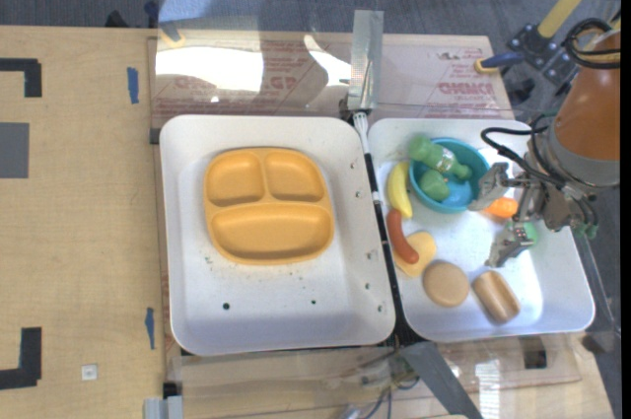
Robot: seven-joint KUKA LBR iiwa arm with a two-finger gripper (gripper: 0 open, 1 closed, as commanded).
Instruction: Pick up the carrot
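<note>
Right bin point(562, 304): pincer point(511, 235) beside carrot point(503, 206), grip state unclear.

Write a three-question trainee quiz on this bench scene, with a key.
1. True or false: the orange tray lies in the right bin.
2. What lies inside the blue bowl? A) a green item B) a banana C) a bread roll
3. Which is nearer the gripper, the carrot or the banana?

Key
1. False; it lies in the left bin.
2. A
3. The carrot.
</note>
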